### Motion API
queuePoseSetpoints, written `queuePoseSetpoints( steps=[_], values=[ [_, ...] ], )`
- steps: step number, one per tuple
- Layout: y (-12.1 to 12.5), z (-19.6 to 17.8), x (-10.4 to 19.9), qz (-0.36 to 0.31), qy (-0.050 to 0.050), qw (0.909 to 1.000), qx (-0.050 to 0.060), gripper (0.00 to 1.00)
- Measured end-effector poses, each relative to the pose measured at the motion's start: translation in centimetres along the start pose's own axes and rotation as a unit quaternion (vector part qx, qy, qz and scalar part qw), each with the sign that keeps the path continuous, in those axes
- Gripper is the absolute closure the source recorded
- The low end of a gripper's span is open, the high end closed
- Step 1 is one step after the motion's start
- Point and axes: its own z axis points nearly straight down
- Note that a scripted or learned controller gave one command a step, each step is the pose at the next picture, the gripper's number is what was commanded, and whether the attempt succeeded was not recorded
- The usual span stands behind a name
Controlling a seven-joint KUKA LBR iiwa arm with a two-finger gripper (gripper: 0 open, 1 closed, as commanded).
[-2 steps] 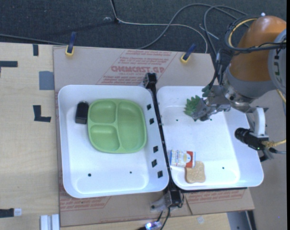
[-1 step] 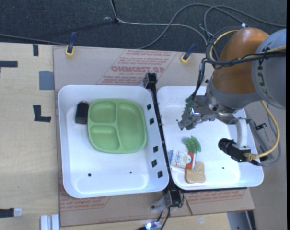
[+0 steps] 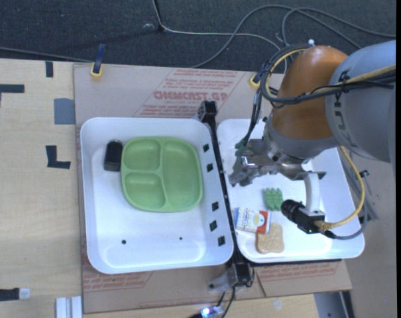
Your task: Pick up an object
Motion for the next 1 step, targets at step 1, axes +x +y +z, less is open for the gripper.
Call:
queuePoseSetpoints(
  steps=[1],
  values=[
    [-1.35,1.84,5.09,-0.001,0.0,1.0,0.001,1.0]
  ],
)
